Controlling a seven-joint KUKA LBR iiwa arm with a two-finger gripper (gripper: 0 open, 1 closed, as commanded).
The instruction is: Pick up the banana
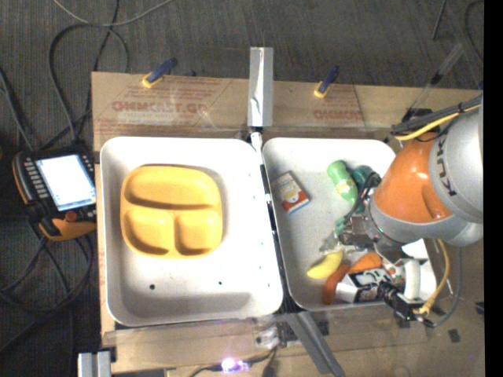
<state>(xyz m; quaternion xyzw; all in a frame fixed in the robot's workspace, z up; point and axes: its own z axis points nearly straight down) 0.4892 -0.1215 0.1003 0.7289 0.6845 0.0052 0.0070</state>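
Camera view from above shows the arm (428, 187) reaching in from the right over the right bin (310, 297). Its gripper (351, 238) hangs low among the clutter there, just above the banana (324, 268), which lies near the bin's front edge beside an orange carrot-like piece (336, 283). Whether the jaws are open or closed, I cannot tell from where I stand. A green bottle (342, 177) and a small card box (289, 192) lie further back. The left bin (118, 289) holds a yellow divided tray (173, 209).
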